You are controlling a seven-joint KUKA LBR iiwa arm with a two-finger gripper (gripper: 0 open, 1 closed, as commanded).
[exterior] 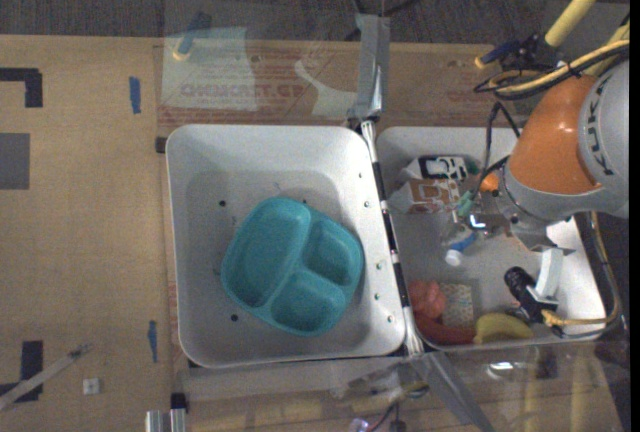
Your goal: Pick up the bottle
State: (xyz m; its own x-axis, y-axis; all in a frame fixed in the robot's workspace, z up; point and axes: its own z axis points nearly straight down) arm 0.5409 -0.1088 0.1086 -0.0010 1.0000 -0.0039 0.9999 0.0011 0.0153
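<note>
Your arm (560, 155) rises nearest the lens, over the right bin (592, 292). You cannot tell whether the pincer (479, 219) is open or closed. Just below it lies what looks like the bottle (459, 249), small and white-capped, probably light and slippery; take it across the body. A carton (430, 193) sits beside it and a banana (500, 327) farther off.

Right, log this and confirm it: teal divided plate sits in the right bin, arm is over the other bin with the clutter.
Wrong on one point: the teal divided plate sits in the left bin, not the right one. The camera view shows it there, while the arm is over the right bin with the clutter, as you said.
</note>
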